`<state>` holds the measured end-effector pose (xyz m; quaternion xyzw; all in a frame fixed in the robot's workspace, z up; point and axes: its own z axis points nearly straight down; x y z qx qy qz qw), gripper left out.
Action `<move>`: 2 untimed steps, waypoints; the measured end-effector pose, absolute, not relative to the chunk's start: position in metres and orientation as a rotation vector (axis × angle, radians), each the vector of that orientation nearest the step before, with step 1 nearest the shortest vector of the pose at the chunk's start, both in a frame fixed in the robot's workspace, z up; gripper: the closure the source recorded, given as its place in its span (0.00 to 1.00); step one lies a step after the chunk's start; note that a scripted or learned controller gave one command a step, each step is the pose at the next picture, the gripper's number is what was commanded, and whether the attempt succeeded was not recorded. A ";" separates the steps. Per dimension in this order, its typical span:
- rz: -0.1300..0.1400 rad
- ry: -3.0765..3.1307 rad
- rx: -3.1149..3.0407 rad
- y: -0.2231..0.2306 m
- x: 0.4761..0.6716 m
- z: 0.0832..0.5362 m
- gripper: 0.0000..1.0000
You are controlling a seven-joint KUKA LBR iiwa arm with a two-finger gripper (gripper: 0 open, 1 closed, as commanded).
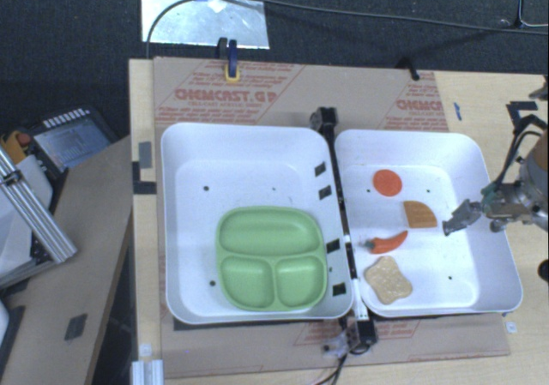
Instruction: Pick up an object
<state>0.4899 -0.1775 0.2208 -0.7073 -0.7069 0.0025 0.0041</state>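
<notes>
The end effector (pixel 452 223) hangs over the right bin (pixel 493 289), near its right wall, and whether it is open or closed cannot be told; nothing shows gripped in it; just left of it lies a tan toast-like slice (pixel 420 214); beyond that, an orange-red disc (pixel 387 182), a red chilli-shaped piece (pixel 389 243) and a pale cracker-like piece (pixel 388 279); the left bin (pixel 184 169) holds a green three-compartment plate (pixel 271 256).

Green tray (pixel 271 256), orange-red disc (pixel 387 182), tan biscuit (pixel 388 279), white bins (pixel 249 145).
</notes>
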 end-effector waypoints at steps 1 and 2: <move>-0.001 -2.226 -2.219 -0.177 0.493 0.226 0.00; 0.001 -2.221 -2.219 -0.185 0.498 0.177 0.00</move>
